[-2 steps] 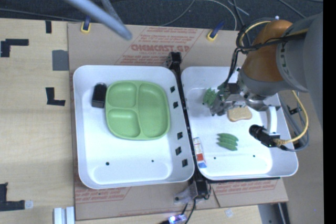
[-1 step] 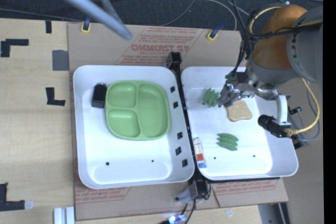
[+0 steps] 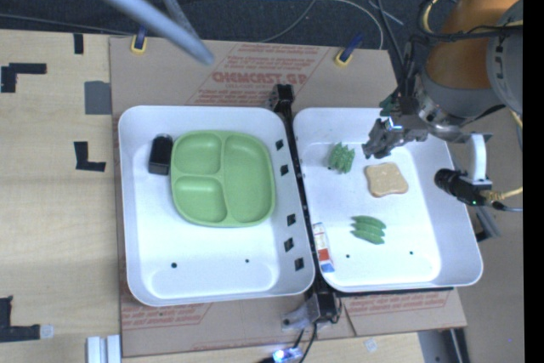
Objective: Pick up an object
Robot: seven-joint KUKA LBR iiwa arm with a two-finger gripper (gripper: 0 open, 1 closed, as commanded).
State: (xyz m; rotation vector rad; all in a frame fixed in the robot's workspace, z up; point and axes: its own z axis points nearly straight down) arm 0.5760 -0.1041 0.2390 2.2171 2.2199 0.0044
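The gripper (image 3: 380, 142) hangs over the right bin (image 3: 442, 268), just above the bread slice (image 3: 386, 179) (beige, lying flat); its fingers hold nothing, seemingly parted. Descending off-centre, they could nudge the slice away.

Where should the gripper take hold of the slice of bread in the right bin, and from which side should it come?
Probably from straight above. The bread lies flat on the floor of the right bin, so only its edges offer a hold: close the fingers across two opposite straight edges, near the middle. The space around it looks free; the green toy and the pea pod lie apart from it. The gripper hangs just up-left of it.
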